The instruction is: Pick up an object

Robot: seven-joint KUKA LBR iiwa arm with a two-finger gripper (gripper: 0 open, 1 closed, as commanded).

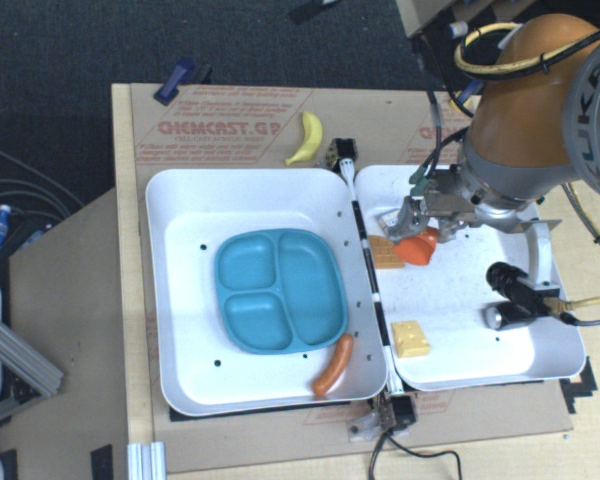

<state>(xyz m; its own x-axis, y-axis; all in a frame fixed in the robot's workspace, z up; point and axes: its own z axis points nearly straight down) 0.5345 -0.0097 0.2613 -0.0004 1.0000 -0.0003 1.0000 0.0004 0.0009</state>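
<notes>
Right bin [460, 308]: shallow, smooth white plastic with rounded corners. The gripper [418, 223] sits low over its upper left part, at the end of the grey arm [525, 98] with its glossy orange band. An orange-red piece [418, 250], smooth and rounded, lies directly under the gripper and touches or nearly touches it. Its grip state cannot be told, nor whether the piece is held.

Just left of that piece, against the dividing wall, lies a flat tan square [386, 254] with a ridged, cracker-like face. A pale yellow block [411, 338], matte, with what look like shallow pits, rests near the bin's lower left corner.

Left bin [180, 268]: same white plastic. It holds a teal compartment tray [280, 290], smooth, with three rounded wells. A curved orange-brown sausage [332, 366] lies just off the tray's lower right corner.

Behind the bins, a yellow banana [306, 138] and a small blue object [174, 81] lie on a brown board [230, 103]. Its red print reads "CHEMCAST GP"; the smaller lines are illegible.
</notes>
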